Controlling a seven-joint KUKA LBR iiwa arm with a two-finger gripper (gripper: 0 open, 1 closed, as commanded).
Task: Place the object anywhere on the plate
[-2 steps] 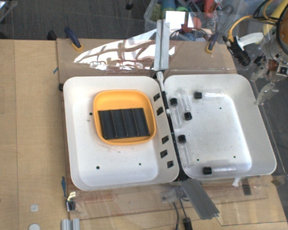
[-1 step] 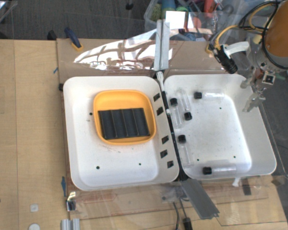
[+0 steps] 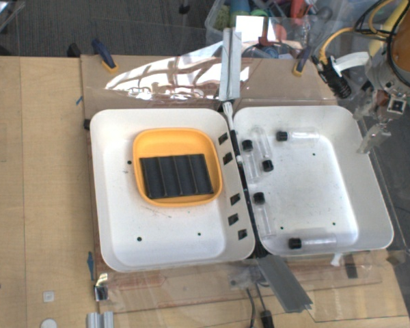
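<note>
The black ribbed rectangular slab [image 3: 176,176] lies flat on the orange square plastic plate [image 3: 142,145], in the left white bin [image 3: 116,241]. It looks stiff, light and grippy, best pinched across its short sides. The pincer [image 3: 377,125] hangs at 3 o'clock over the right white bin [image 3: 369,224]; whether spread or pressed together, I cannot tell. Raised plate rim hems the slab; open room lies toward 6 o'clock.

A clear plastic tub [image 3: 287,2] of colourful toys sits behind two shallow white bins [image 3: 109,238] on the tan wooden counter [image 3: 27,183].
</note>
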